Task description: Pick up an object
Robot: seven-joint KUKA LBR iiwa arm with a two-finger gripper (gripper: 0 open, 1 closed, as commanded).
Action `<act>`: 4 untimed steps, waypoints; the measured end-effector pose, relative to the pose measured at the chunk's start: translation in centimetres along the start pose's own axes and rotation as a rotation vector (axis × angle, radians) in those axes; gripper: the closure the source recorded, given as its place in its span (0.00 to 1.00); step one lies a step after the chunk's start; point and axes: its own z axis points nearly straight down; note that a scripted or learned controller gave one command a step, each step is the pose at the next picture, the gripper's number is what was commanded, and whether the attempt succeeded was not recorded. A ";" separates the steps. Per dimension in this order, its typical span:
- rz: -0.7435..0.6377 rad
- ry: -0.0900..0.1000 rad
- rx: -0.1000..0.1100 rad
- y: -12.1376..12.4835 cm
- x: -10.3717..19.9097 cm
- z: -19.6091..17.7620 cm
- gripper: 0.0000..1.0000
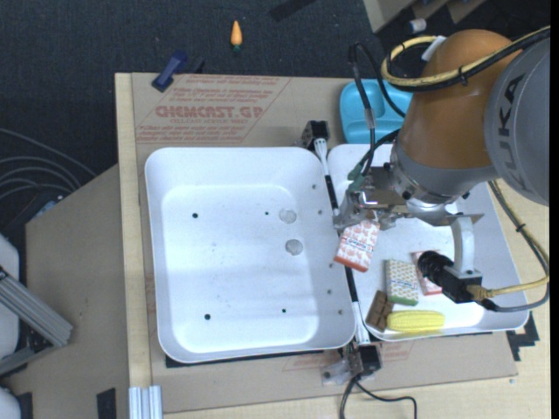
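Nearest to the camera, in the right bin [515, 321], a yellow corn cob [415, 322] lies along the bin's front wall. Just to the left of it, a small brown block [378, 309] leans at the bin's front left corner. Behind the corn cob, a green and white sponge [402, 282] rests on the bin floor, and beside the sponge, on its right, sits a red piece [430, 283] partly hidden by a black part of the arm.

Further back, over the left edge of the right bin, the gripper [368, 218] hangs with its fingers pressed on the top of a red and white packet [356, 246]. The packet dangles below the fingers, tilted, above the wall between the right bin and the left bin [236, 251]. It is lifted off the bin floor.

Behind the right bin, at its far side, a light blue object [362, 112] is partly covered by the arm.
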 end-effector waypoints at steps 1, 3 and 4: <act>0.000 0.000 0.000 -2.0 2.7 0.4 1.00; 0.000 -0.001 -0.004 0.6 7.7 1.4 0.00; 0.002 -0.002 -0.003 8.4 3.1 8.2 0.00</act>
